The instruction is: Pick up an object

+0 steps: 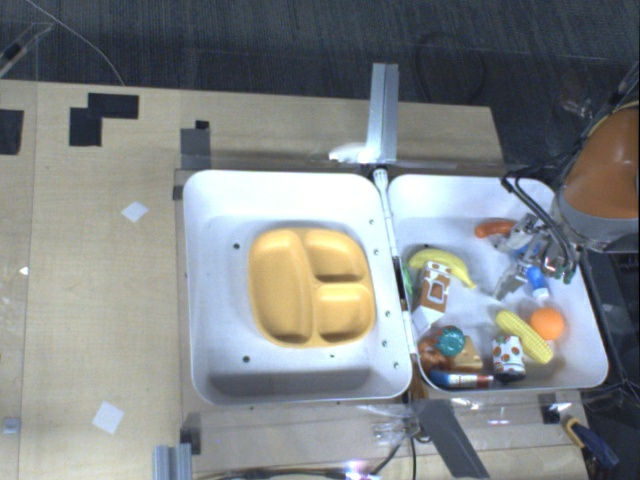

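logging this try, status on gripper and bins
Gripper low over right bin, nothing seen between its fingers. Toys crowd that bin: banana, orange ball, corn. Yellow tray sits in left bin.

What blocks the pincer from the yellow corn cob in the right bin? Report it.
Nothing visible does. The pincer hangs over the right bin, and the corn cob lies just below it in the view, with bare bin floor between them. An orange ball touches the cob's right side and may crowd a grasp.

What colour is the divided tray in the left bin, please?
Yellow-tan tray, plain, seen in the camera view.
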Robot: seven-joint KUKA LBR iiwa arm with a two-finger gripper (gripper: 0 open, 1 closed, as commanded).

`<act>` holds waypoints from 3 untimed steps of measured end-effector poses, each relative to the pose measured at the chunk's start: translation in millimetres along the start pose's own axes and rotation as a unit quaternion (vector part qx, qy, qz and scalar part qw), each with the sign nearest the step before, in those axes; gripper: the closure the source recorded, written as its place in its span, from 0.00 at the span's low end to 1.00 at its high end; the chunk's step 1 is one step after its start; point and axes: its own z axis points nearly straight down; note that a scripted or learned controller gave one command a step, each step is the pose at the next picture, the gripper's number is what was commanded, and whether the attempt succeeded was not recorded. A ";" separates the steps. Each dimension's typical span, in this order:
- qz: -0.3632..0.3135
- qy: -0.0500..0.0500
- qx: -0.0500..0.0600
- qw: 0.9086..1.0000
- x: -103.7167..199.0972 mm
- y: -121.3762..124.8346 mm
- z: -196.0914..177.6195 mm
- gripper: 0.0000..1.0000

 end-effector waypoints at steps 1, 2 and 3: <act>-0.003 -0.006 -0.001 1.000 -3.6 2.8 -14.7 1.00; -0.003 -0.006 -0.001 1.000 -3.3 2.9 -14.2 0.00; 0.141 0.001 0.000 0.990 21.5 40.7 -0.3 0.00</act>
